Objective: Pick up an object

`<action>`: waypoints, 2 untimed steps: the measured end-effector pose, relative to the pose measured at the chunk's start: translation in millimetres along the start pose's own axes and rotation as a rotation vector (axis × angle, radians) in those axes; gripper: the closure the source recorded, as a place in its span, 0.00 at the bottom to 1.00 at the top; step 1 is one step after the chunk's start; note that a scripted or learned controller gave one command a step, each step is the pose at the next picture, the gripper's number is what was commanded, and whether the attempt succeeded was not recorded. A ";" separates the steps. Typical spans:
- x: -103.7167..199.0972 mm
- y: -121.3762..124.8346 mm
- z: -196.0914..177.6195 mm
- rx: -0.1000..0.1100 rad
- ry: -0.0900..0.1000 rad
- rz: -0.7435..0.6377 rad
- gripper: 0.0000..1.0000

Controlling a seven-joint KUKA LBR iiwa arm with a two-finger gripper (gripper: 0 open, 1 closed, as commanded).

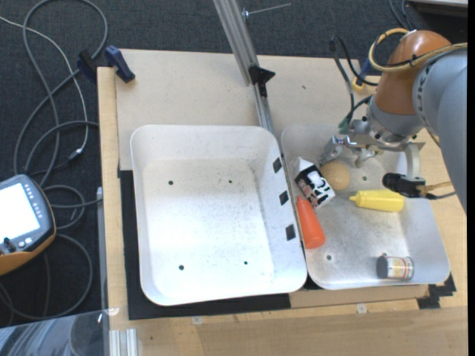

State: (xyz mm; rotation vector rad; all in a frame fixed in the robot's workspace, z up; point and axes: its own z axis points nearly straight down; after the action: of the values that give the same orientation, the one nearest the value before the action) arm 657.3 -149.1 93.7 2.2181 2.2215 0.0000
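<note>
Plainly, I cannot tell the hand's (355, 148) state; hovering beside the tan ball (335, 175), it could nudge it away; the yellow bottle (378, 199) crowds close.

I see the gripper (349, 148) low over the right bin's (423, 221) far end, beside a tan ball (336, 175). Yellow bottle (378, 200), orange tube (310, 222), small can (395, 267) nearby.

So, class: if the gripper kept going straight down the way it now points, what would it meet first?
Probably the tan egg-shaped object, which lies just below the gripper in the right bin. Depth is hard to judge from this slanted view, so it could instead touch bare bin floor beside it.
</note>
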 end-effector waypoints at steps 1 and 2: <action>0.6 0.2 -11.4 -0.001 0.001 0.000 1.00; 3.4 0.3 -76.6 -0.007 0.000 0.000 1.00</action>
State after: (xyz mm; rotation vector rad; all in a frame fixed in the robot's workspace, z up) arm 657.5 -145.6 170.3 2.2146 2.2187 0.0074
